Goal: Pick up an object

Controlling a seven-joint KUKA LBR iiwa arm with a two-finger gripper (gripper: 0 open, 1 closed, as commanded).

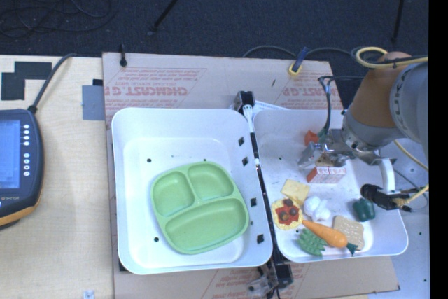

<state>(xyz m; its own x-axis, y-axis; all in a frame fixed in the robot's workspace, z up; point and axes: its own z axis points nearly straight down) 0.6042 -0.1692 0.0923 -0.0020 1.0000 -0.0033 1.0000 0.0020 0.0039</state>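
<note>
My gripper (320,153) hangs low over the upper middle of the right bin (280,124), with the grey arm reaching in from the right. Just below it and touching or nearly touching lies a small white and red box (327,175). A small red-orange piece (310,136) sits just up and left of the gripper. Lower in the same bin lie a yellow cheese slice (295,190), a pizza slice (285,213), a white garlic bulb (316,206), a carrot (326,234), a green broccoli piece (310,244), a tan cracker (348,229) and a dark green piece (363,209).
The left bin (133,129) holds a light green divided plate (199,206). A black divider (253,164) runs between the bins. A teach pendant (17,161) lies on the bench at far left. Bare floor shows in the right bin's upper left.
</note>
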